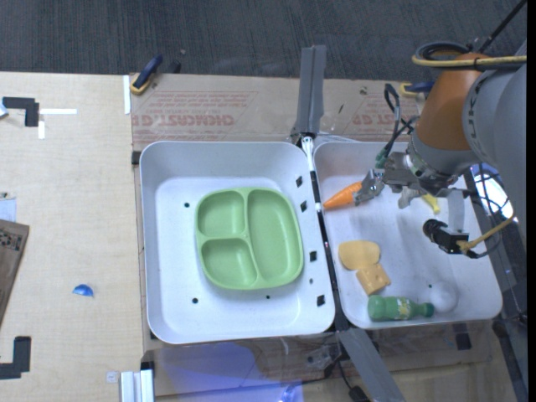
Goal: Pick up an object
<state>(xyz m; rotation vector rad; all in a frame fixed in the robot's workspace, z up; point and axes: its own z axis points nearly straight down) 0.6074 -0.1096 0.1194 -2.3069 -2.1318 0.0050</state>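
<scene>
One carrot (342, 196) lies touching the claw (373, 184), on its left.

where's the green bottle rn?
The green bottle lies on its side along the near edge of the right bin, just below the yellow pieces.
</scene>
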